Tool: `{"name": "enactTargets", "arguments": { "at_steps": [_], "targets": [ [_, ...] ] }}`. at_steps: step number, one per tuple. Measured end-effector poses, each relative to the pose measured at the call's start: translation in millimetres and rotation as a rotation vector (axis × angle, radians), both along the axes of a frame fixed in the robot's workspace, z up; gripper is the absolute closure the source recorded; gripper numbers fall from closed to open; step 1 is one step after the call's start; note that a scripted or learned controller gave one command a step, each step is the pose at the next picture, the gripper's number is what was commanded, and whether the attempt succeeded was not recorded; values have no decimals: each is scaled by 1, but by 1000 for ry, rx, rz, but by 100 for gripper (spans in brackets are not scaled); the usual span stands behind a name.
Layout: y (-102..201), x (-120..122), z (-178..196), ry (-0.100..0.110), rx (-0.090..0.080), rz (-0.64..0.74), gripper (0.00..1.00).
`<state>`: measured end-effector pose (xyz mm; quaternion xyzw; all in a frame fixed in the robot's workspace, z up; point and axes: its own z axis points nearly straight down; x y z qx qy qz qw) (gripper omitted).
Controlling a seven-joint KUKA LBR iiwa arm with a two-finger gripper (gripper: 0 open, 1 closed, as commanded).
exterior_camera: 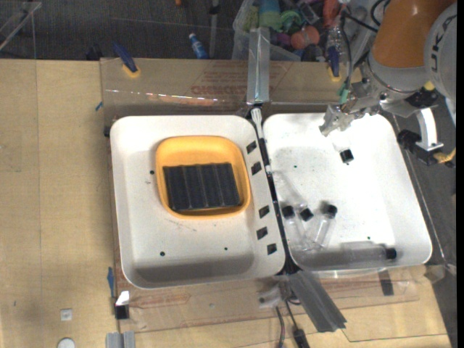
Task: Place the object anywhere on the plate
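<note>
We see the grey arm with its orange band (406, 20) cut off by the top right corner, and its two-finger gripper (335, 122) hangs over the far edge of the right white bin (406, 194); whether its jaws are parted or closed we cannot tell, the tips being small and blurred. A small black cube-like object (346, 154) lies just below the gripper, apart from it, on the bin floor. Nearer us in that bin lie several clear plastic tubes with black caps (312, 220), hard to separate from each other. The orange square plate (165, 158) sits in the left white bin (130, 230), a dark ribbed rectangular block (201, 187) covering most of its middle, leaving its rim bare.
</note>
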<state>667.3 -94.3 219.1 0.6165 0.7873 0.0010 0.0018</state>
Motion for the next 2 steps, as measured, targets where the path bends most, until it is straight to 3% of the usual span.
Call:
{"name": "enactTargets", "arguments": {
  "at_steps": [1,2],
  "targets": [
    [7,0,27,-2,-1,133,100],
    [-4,0,50,-1,0,150,100]
  ]
}}
